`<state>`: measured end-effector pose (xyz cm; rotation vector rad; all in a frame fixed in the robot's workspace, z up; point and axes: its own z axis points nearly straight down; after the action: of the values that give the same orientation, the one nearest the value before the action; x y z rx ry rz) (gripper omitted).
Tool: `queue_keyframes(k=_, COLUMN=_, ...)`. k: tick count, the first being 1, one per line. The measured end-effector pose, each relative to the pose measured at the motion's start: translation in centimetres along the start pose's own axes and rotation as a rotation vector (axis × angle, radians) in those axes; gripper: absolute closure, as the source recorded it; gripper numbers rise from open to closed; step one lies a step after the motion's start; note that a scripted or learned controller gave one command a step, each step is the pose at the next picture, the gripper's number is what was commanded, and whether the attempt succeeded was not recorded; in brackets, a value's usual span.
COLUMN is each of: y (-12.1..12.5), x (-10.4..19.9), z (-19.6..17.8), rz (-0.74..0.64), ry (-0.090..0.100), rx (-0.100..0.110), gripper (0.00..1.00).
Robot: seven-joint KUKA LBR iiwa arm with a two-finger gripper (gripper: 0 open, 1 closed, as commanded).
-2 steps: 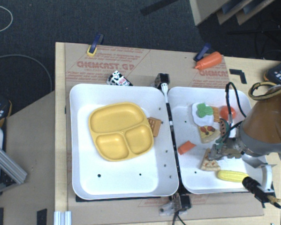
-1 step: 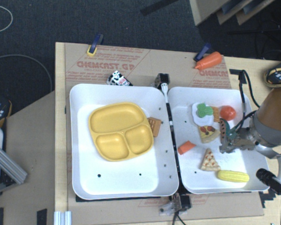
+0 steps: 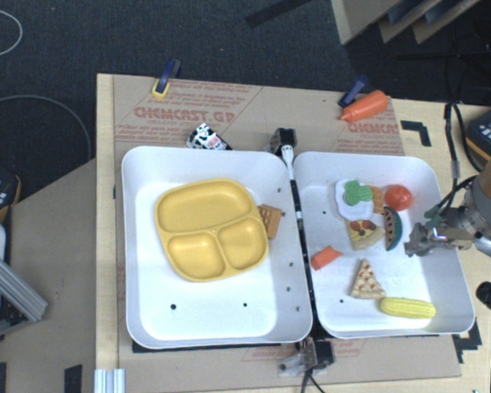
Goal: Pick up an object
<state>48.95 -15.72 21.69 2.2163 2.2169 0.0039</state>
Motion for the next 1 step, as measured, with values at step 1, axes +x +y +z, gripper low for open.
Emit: queue_keyframes(k=1, y=0.09, x=-0.01, z=-0.85, rz=-0.001, ry=0.001, rx=0.003, gripper=1.00)
